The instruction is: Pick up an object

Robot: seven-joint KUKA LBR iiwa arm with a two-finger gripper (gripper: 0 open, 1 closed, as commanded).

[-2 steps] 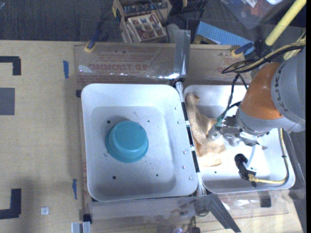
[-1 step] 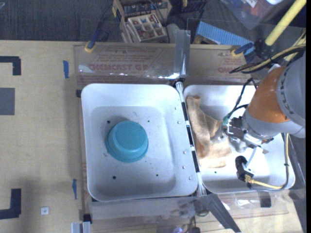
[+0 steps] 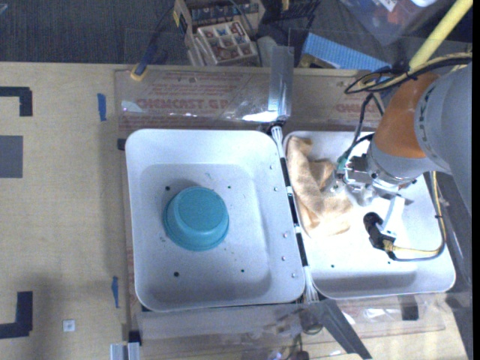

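The claw (image 3: 346, 188) is hovering over the tan cloth (image 3: 319, 190) lying in the right bin (image 3: 420, 280); its spread cannot be told. Descending squarely onto a raised fold should be favouring a firm pinch.
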